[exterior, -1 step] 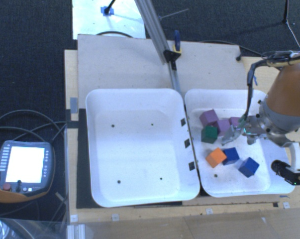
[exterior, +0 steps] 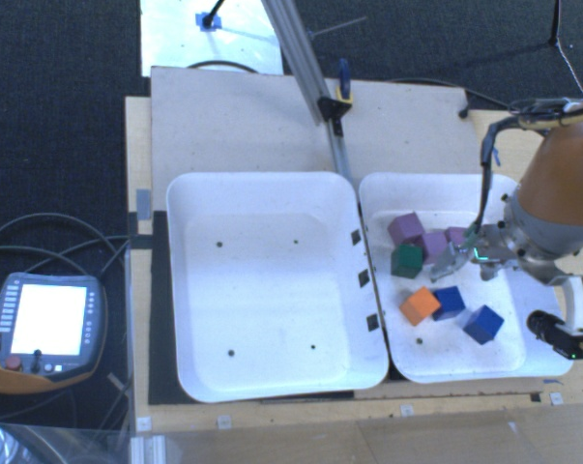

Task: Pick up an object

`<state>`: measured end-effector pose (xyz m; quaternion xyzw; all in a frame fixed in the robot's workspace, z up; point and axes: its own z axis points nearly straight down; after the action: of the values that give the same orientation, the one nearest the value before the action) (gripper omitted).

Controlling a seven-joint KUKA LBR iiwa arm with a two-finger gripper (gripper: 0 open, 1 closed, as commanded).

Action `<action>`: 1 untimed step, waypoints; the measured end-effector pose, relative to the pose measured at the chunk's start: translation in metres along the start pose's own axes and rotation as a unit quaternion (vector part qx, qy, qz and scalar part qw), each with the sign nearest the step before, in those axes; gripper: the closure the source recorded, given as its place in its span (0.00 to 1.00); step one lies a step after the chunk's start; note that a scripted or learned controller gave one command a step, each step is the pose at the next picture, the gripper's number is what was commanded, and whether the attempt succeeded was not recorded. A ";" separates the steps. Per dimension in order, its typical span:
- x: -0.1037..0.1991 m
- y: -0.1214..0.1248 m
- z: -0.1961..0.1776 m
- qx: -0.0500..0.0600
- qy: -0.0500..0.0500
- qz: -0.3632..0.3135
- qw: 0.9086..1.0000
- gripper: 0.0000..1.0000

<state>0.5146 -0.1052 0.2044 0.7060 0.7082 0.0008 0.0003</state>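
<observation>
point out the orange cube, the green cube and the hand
orange cube [exterior: 420,304], camera view, its top face
green cube [exterior: 406,260], camera view, its top face
hand [exterior: 455,256], camera view, between its fingertips

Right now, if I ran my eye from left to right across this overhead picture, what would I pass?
Handheld screen unit → left white bin → green cube → orange cube → darker blue cube → the robot's arm. The purple cubes and the gripper overlap, so I skip them.

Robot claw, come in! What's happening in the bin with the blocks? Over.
Gripper low in right bin, at the purple blocks. Nothing seen held. Green block crowds close beside.
</observation>
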 end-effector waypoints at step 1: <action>0.001 -0.006 0.043 0.003 0.000 0.001 1.000 0.00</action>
<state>0.5089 -0.1038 0.1610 0.7064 0.7078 -0.0008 -0.0016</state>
